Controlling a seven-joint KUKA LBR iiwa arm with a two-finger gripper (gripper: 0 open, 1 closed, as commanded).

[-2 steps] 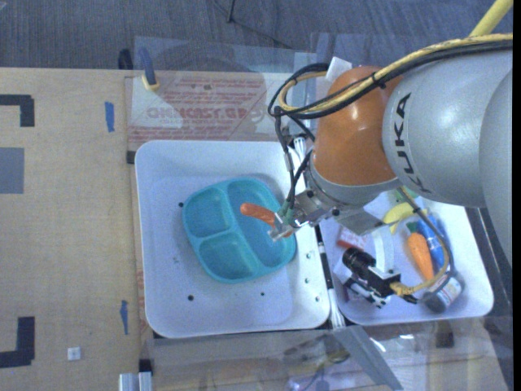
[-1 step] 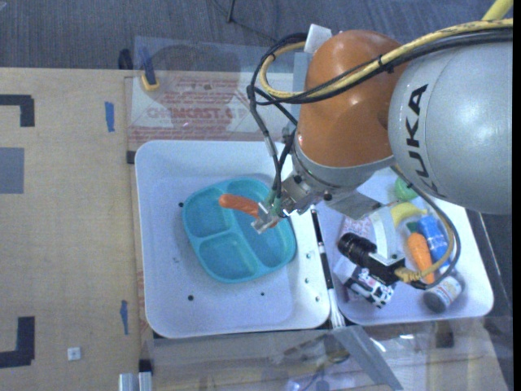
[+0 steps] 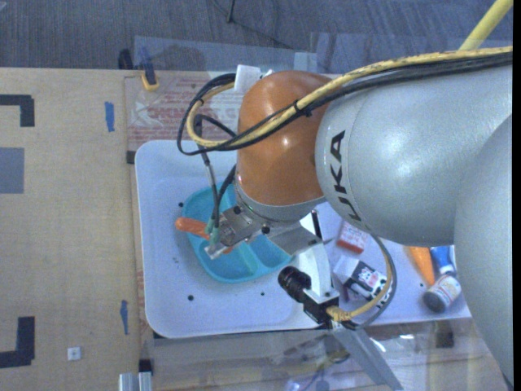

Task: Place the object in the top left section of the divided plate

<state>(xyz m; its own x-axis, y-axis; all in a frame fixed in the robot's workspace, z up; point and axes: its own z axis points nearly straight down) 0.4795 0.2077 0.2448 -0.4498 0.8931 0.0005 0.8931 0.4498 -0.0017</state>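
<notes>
camera view: overhead, slanted down | close on arm [image 3: 383, 137] | bin [image 3: 163, 300] perhaps partly hidden

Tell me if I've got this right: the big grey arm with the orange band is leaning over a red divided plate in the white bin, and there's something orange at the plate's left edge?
Nearly. The divided plate is blue, not red, as the camera view shows. The rest holds: the grey arm with its orange band leans over the plate, which sits in the white bin, and an orange object lies at the plate's left edge.
</notes>
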